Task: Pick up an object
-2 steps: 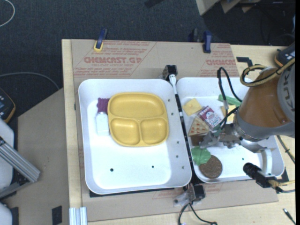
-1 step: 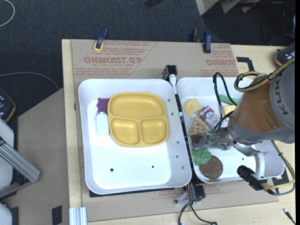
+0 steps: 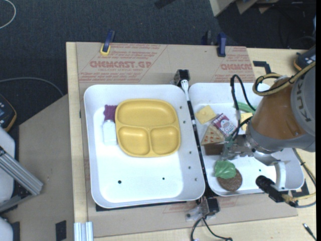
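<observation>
The surface carries two white bins. In the right bin the tool is low among the objects, just above a green piece; its grip I cannot tell. Nothing is lifted yet, so picking remains.

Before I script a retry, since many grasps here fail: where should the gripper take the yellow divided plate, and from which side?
Probably the yellow divided plate by its near rim, coming straight down. It lies flat in the left bin, so its raised edge is all the fingers can close over. The near side faces bare bin floor, while a purple item and a white item crowd its left edge.
</observation>
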Robot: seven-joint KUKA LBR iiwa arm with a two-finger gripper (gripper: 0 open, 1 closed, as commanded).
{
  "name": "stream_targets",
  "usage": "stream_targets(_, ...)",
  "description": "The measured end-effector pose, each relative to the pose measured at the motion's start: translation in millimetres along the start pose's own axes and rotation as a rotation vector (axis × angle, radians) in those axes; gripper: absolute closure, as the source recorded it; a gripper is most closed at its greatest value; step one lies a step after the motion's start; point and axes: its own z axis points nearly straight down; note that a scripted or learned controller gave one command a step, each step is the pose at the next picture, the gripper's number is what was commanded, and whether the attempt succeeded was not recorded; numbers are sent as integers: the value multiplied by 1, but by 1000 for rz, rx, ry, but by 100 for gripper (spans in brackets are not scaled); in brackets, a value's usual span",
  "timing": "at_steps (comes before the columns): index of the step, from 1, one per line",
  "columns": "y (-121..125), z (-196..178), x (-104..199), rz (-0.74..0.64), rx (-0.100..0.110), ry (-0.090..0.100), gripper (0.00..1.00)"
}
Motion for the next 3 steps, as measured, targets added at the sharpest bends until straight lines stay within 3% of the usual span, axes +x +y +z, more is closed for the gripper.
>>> stream_targets(3,-2,-130,-10,-3,1,-2,100)
